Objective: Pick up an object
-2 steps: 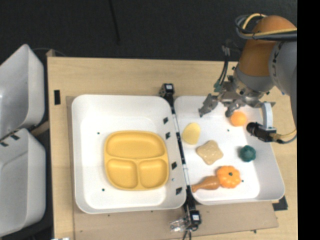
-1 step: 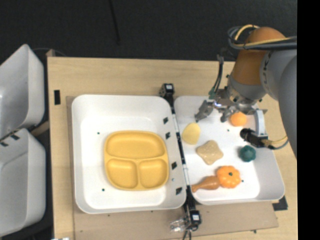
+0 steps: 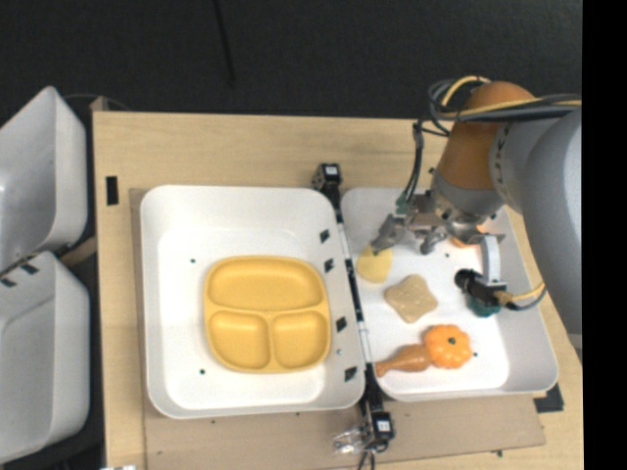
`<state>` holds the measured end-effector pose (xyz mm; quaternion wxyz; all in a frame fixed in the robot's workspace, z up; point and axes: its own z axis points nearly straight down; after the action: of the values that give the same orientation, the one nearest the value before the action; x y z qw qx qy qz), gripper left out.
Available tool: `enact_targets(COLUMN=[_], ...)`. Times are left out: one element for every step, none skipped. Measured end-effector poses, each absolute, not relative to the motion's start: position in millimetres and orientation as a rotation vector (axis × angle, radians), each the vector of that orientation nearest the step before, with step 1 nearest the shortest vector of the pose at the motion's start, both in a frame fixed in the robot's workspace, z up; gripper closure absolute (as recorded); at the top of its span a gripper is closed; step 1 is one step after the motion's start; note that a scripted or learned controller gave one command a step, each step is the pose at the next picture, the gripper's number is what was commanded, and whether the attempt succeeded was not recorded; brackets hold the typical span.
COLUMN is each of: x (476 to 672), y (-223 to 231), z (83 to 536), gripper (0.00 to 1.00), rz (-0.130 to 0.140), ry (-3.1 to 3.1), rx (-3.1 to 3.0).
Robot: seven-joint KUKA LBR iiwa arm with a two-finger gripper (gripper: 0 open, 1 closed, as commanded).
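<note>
in the camera view you look down on a wooden desk (image 3: pixel 118 145) that carries two shallow white bins side by side. the left bin (image 3: pixel 167 213) holds a yellow divided plate (image 3: pixel 266 311) with three compartments, lying flat near its middle.

the arm (image 3: pixel 470 155) reaches in from the right, its orange band above the wrist, and the tool (image 3: pixel 407 240) hangs over the upper part of the right bin (image 3: pixel 524 360). you see the tool released: its two fingers (image 3: pixel 386 235) stand spread apart with bare white bin floor between them and nothing grasped.

the things you could pick up all lie in the right bin. a pale yellow round piece (image 3: pixel 374 264) sits close to the bin's left wall, just beside the tip of the tool's left-hand finger in this view; you cannot tell whether they touch. a tan square piece (image 3: pixel 410 298) lies just below and to the right of it, apart from the tool. an orange gourd (image 3: pixel 446 347) with a tan neck lies near the bin's lower edge, its neck pointing toward the left wall.
</note>
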<state>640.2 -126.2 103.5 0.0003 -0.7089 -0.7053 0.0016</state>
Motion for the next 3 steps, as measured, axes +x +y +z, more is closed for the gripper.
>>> enact_targets(x=[641.9, 635.3, 646.5], y=[-127.4, -122.1, -126.2], z=[117.8, 172.6, 230.8], gripper=[1.00, 1.00, 1.00], rz=[-0.001, -0.005, -0.007], ry=[-2.215, -2.218, -2.228], rx=[-2.234, -2.230, -2.225])
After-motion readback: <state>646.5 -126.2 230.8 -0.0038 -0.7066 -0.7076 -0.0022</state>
